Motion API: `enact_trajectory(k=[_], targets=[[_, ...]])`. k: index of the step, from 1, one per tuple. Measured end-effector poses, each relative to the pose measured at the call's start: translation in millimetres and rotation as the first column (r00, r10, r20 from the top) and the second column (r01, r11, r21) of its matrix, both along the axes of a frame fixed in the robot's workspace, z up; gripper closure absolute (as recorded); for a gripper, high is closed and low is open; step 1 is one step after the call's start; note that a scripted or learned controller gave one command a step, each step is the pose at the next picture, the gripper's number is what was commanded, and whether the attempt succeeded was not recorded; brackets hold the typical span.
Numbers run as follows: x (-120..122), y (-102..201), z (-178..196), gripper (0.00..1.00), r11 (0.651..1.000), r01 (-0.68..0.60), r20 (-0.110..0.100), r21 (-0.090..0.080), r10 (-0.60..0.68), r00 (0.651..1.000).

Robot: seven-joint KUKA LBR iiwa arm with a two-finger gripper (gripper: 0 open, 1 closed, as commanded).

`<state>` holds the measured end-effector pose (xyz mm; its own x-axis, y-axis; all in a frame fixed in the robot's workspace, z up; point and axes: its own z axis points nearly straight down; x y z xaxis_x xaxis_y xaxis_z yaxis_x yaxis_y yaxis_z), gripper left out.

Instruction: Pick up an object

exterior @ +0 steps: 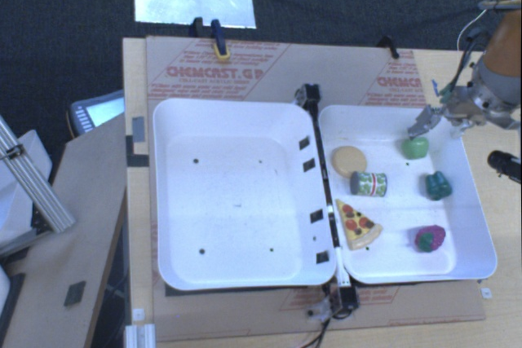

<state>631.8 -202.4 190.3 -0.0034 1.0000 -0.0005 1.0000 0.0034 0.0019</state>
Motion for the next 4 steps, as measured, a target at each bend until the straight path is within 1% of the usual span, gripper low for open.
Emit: enact_trajectory(k=[1, 2, 3, 4], targets=[[38.9, -3.4, -86.3, 0.0, 1.0, -0.004, 0.003, -0.002, 0.004, 1.0], [37.5, -0.2, -105.7, 0.0, 1.0, -0.003, 0.001, -0.001, 0.003, 1.0], [38.9, -0.5, -93.0, 1.0, 1.0, -0.006, 0.005, -0.003, 0.006, 1.0], [25.5, 44.4, -21.2, 1.0, 1.0, -0.005, 0.006, 0.001, 0.005, 1.0]])
